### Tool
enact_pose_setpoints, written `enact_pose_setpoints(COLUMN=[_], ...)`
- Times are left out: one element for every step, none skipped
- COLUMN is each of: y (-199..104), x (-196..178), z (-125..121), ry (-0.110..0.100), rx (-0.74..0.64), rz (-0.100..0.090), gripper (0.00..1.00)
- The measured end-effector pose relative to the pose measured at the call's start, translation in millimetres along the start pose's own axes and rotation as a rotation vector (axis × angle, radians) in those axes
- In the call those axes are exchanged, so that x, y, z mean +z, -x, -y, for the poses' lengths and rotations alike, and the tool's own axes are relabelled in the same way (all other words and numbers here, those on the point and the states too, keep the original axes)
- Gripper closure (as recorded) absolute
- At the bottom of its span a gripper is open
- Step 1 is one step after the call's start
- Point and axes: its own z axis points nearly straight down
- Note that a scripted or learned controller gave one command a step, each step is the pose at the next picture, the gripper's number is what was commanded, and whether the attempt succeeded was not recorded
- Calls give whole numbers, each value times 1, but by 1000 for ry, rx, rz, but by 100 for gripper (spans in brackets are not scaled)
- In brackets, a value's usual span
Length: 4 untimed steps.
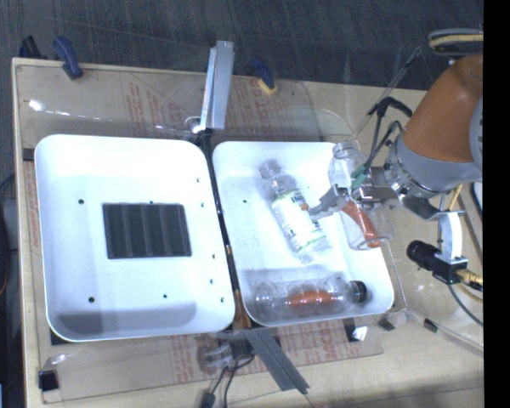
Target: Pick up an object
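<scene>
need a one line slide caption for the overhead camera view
KUKA arm's gripper poised over the right bin, which holds three clear plastic bottles; the left bin holds a dark ribbed block.

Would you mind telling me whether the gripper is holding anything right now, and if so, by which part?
It cannot be told. The gripper is at the right bin's right edge, against a clear bottle with orange contents, but a grasp is not visible.

Bench carries two white bins side by side: left bin, right bin.
</scene>
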Motion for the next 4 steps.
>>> enact_pose_setpoints(y=[-3, 12, 20, 20], x=[61, 144, 159, 159], z=[-51, -117, -141, -141], ry=[-1, 4, -12, -11], rx=[-128, -399, -535, -534], rz=[-1, 2, 4, 5], gripper=[0, 0, 0, 0])
